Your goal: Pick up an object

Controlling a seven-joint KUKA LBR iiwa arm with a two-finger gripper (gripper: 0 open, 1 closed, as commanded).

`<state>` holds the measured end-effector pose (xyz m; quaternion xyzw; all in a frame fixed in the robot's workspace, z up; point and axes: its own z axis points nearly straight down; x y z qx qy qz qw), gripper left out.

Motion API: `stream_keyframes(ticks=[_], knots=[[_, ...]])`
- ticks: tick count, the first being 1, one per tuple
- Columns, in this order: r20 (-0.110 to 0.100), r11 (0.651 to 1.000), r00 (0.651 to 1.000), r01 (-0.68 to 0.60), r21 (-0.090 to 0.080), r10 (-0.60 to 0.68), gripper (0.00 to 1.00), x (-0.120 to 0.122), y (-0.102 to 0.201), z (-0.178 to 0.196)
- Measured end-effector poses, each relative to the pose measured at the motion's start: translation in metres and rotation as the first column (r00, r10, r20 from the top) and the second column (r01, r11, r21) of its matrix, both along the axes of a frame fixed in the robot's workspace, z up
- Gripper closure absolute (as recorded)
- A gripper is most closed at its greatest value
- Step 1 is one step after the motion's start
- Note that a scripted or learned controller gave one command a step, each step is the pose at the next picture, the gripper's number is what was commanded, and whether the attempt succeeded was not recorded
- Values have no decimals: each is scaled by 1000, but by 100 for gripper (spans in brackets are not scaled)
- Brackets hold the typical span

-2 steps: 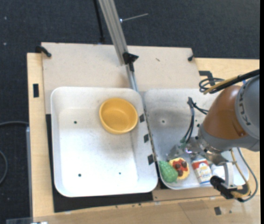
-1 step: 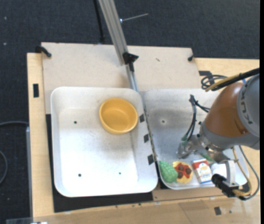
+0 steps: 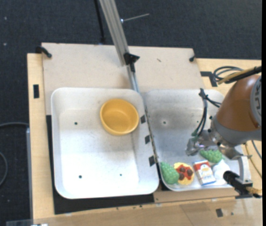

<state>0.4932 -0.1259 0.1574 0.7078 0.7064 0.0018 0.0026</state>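
Reaching in from the right side of the camera view, the arm (image 3: 238,109) is bending down over the right bin (image 3: 175,112), its orange band bulging large above the wrist and hiding much of what is lying under it. The pincer (image 3: 199,147) is hanging low at the near right part of that bin, its grey metal parts pointing down and toward the left; whether it is open or closed I cannot tell, since the wrist is covering most of it. Just right of the pincer, a green leafy object (image 3: 212,155) is lying very close to it, but contact cannot be made out, and nothing is visibly sitting between its tips. Nearer the camera than the pincer, a white and red box (image 3: 205,172) is resting against the bin's front wall. Left of that box, a yellow item with red spots (image 3: 184,172) is lying beside a second green object (image 3: 169,173), both near the front edge. Well apart to the pincer's left, a yellow bowl (image 3: 119,117) is sitting upright in the left bin (image 3: 76,164). Behind the pincer, a slanted metal rail (image 3: 115,25) is crossing above the bench (image 3: 95,69).
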Motion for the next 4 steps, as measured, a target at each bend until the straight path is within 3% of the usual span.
stream_keyframes(ticks=[2, 4], knots=[[3, 1000, 1000, -6, -1, 6, 100, 0, -1, 117], [-4, 1000, 1000, -10, 2, 10, 100, 13, 108, 119]])
